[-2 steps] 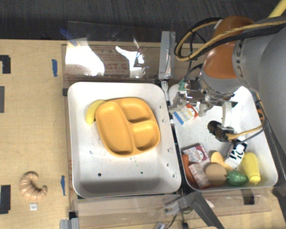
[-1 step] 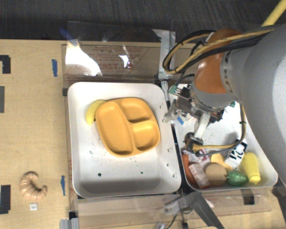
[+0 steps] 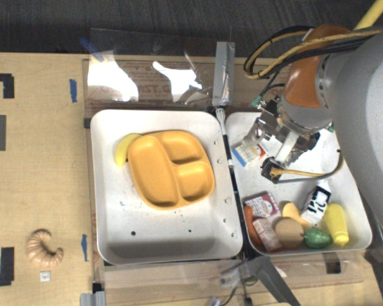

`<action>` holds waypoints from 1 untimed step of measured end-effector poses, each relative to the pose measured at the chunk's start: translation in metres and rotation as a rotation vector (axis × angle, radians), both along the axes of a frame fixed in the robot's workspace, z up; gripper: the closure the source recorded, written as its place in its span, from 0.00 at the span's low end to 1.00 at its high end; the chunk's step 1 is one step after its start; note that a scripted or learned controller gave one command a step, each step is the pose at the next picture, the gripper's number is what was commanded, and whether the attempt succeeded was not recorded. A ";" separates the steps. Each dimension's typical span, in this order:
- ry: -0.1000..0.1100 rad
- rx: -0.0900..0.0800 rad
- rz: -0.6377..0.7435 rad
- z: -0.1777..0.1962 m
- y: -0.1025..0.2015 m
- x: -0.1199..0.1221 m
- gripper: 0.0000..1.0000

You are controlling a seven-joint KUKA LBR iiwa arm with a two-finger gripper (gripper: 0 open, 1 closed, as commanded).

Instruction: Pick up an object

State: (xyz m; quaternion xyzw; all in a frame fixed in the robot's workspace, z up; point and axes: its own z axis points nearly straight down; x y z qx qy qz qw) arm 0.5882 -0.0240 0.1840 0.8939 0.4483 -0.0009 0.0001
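My gripper (image 3: pixel 263 132) hangs over the upper left part of the right bin (image 3: pixel 351 171), reaching in from the right. Just below and left of it lies a small white packet with blue and orange print (image 3: pixel 246 152), close to the bin's left wall; whether the gripper touches it I cannot tell. Along the front of the right bin sit a pink packet (image 3: pixel 262 205), a tan potato (image 3: pixel 288 232), a green pepper (image 3: pixel 316 238), a yellow bottle (image 3: pixel 336 223) and a black-and-white carton (image 3: pixel 317 202).
The left bin (image 3: pixel 108 190) holds an orange divided plate (image 3: pixel 171 167) with a yellow banana-shaped piece (image 3: pixel 122 148) poking out at its left. A toy croissant (image 3: pixel 45 248) lies on the bench outside the bins, front left.
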 end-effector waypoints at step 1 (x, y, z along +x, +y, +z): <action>0.004 0.002 -0.177 0.000 0.013 -0.018 0.00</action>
